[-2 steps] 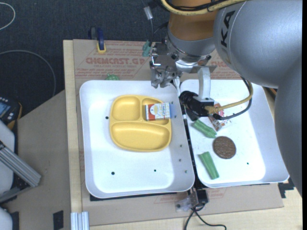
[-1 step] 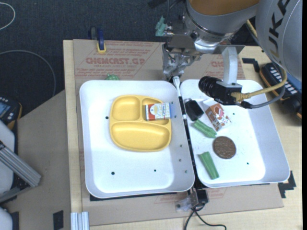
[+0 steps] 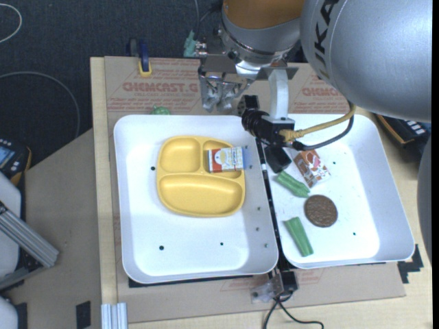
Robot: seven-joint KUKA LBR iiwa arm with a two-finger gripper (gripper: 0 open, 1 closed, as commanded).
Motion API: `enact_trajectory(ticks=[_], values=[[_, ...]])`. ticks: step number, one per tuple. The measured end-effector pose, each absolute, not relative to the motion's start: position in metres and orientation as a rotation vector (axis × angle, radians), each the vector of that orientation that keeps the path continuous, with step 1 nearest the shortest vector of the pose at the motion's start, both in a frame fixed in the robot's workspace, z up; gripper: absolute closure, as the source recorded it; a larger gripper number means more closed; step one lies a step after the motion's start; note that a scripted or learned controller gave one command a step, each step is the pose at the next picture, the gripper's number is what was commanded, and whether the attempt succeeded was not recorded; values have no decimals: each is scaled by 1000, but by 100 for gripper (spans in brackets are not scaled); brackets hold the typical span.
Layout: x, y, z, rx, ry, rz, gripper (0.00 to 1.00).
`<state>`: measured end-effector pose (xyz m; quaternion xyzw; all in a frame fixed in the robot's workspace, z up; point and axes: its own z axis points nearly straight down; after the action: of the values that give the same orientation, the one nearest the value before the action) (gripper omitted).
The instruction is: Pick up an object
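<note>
My gripper (image 3: 219, 96) hangs under the orange-banded wrist, over the bench just behind the back rim of the left bin (image 3: 137, 204). No object is seen in it. A yellow divided tray (image 3: 199, 187) lies in the left bin, with a small orange, white and blue carton (image 3: 225, 160) in its back right compartment. In the right bin (image 3: 384, 184) lie a red and white packet (image 3: 312, 166), two green pieces (image 3: 291, 182) (image 3: 299, 236) and a brown round disc (image 3: 321, 210).
A black fitting with a yellow cable (image 3: 322, 125) hangs over the seam between the bins, with a black piece (image 3: 275, 157) below it. The grey arm covers the back right. Brown cardboard (image 3: 164, 81) lies under the bins.
</note>
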<state>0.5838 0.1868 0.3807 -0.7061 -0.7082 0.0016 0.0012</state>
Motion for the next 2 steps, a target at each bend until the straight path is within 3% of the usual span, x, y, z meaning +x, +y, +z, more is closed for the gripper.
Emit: enact_trajectory(ticks=[1,2], values=[[535,227,336,-2212,-2223,10,100],[499,165,343,-2224,-2216,6,100]])
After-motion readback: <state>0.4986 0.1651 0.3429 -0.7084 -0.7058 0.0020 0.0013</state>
